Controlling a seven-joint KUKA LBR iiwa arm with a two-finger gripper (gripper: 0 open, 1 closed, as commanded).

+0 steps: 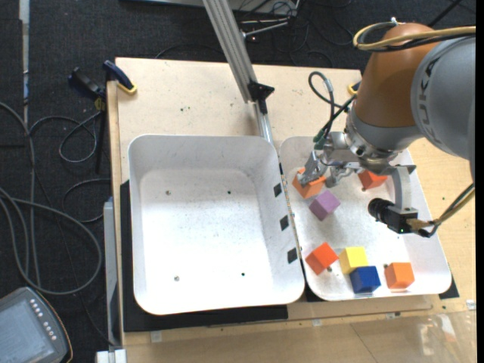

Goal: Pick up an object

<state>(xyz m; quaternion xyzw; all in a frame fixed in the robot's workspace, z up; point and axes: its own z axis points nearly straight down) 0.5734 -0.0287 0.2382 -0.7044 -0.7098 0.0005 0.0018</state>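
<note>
I've got the two-finger gripper (318, 174) low in the right white bin (435, 267), its grip unreadable from here, right over the orange cube (309, 185) beside the purple cube (324, 204)

The arm (423, 89) hides part of the right bin (435, 274) and an orange block (372, 178).

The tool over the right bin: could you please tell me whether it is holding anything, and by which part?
It cannot be told. The tool sits right over an orange block beside the purple block, but whether that block is gripped is unclear.
</note>
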